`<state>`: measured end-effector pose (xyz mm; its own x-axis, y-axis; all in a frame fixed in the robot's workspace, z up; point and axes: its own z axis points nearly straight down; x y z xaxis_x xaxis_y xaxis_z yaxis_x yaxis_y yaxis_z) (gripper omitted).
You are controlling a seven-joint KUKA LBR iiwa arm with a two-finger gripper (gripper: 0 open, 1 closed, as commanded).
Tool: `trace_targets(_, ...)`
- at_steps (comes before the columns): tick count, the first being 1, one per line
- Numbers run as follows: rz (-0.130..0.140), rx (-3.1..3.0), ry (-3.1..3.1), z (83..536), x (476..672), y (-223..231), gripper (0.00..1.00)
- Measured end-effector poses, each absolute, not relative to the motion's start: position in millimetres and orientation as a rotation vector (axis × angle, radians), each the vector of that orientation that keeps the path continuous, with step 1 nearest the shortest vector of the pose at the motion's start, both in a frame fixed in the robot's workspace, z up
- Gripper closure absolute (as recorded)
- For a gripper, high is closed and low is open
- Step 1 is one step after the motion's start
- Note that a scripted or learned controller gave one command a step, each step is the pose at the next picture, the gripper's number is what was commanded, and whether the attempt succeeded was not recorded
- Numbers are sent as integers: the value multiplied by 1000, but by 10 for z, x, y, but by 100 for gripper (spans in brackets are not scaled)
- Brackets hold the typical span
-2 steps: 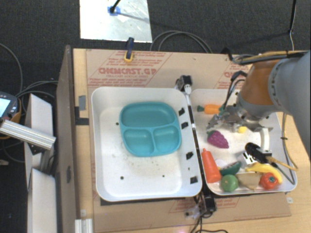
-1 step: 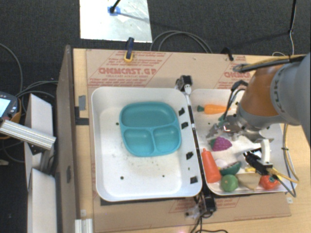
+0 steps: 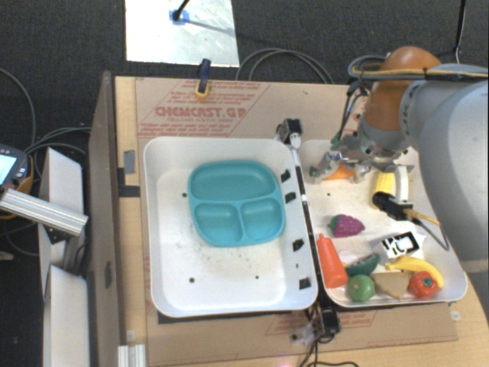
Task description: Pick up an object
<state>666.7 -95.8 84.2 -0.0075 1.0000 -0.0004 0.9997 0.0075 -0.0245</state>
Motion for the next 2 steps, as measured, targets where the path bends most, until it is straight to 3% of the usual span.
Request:
trace_targets(1, 30, -2197, -2208, 900, 6622, -949, 100)
trace_targets(2, 26, -2198, -2212, 907, 6631, -949, 0)
